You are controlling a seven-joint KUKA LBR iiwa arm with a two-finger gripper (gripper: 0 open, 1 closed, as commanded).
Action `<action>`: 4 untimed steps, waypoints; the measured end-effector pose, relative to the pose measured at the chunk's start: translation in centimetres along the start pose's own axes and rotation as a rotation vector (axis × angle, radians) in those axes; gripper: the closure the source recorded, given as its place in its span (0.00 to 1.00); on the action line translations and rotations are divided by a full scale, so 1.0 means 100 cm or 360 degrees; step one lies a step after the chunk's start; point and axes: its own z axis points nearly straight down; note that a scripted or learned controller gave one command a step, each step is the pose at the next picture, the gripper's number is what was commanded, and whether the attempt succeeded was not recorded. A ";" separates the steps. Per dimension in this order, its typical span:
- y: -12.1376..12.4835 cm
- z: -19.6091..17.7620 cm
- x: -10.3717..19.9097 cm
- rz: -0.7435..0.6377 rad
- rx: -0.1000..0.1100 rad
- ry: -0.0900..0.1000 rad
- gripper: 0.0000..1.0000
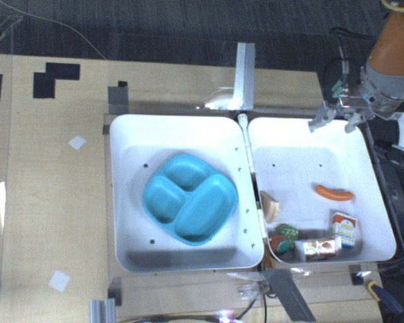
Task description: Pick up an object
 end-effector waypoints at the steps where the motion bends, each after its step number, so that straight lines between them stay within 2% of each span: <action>1: -0.065 0.075 -0.018 -0.0109 0.0002 0.0000 0.00; 2: -0.106 0.135 -0.027 -0.0206 -0.0011 -0.0004 0.00; 3: -0.126 0.127 -0.011 -0.0012 0.0003 0.0001 0.00; 4: -0.109 0.135 -0.053 -0.0036 -0.0010 -0.0004 0.00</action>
